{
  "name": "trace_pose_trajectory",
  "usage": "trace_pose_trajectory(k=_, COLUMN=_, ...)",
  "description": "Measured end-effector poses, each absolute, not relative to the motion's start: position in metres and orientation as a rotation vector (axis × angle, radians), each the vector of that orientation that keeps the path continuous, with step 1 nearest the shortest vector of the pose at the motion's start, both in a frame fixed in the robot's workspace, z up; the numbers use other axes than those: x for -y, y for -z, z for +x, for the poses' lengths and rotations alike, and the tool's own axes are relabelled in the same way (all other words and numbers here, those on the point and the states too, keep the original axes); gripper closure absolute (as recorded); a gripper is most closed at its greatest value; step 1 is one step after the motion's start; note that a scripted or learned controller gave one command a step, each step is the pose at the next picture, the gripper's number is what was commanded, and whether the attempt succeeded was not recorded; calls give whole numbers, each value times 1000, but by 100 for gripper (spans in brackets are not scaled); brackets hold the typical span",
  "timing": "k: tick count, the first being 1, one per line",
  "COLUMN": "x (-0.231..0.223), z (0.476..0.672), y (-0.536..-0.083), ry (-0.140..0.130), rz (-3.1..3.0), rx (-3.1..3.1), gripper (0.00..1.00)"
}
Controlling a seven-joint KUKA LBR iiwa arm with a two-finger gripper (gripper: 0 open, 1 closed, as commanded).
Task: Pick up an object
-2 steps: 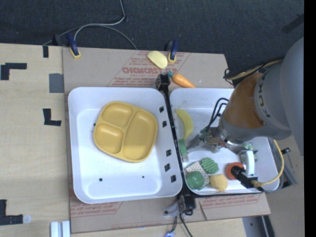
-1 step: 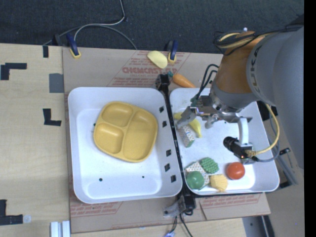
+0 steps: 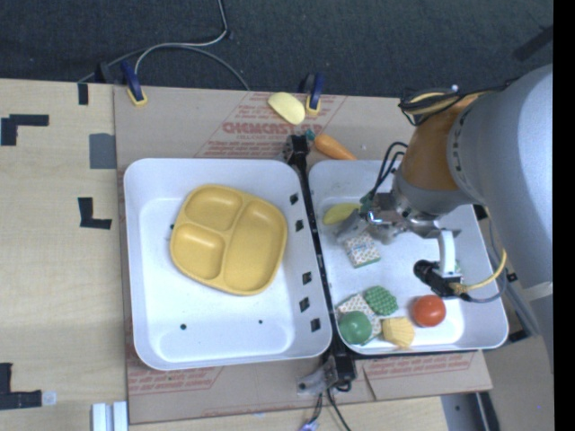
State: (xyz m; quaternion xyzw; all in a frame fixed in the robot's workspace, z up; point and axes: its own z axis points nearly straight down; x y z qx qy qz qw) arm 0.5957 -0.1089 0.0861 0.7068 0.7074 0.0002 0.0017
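- Gripper [image 3: 364, 225] sits low in the right bin [image 3: 481, 335], near its upper left part; I cannot tell how it stands, as the wrist hides most of it.
- Nothing is seen held in it.
- Patterned square [image 3: 363, 252] lies just below the gripper, close to or touching it.
- Yellow piece [image 3: 340, 214] lies just to the gripper's left, by the bin's inner wall.
- Green ball [image 3: 354, 328], green checked piece [image 3: 381, 300], yellow block [image 3: 398, 332] and red ball [image 3: 429, 311] cluster along the bin's lower edge, well apart from the gripper.
- Yellow tray [image 3: 227, 238] with three compartments lies in the left bin [image 3: 148, 330].
- Orange carrot [image 3: 334, 147] and a pale yellow object [image 3: 287, 108] lie on the cardboard above the bins.
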Motion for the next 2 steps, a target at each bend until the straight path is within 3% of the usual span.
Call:
trace_pose_trajectory(k=1, x=108, z=596, y=-95, ry=1, rz=2218, rx=-2222, gripper=100)
trace_pose_trajectory(k=2, x=25, z=594, y=-185, ry=-3, rz=2218, rx=-2225, gripper=100)
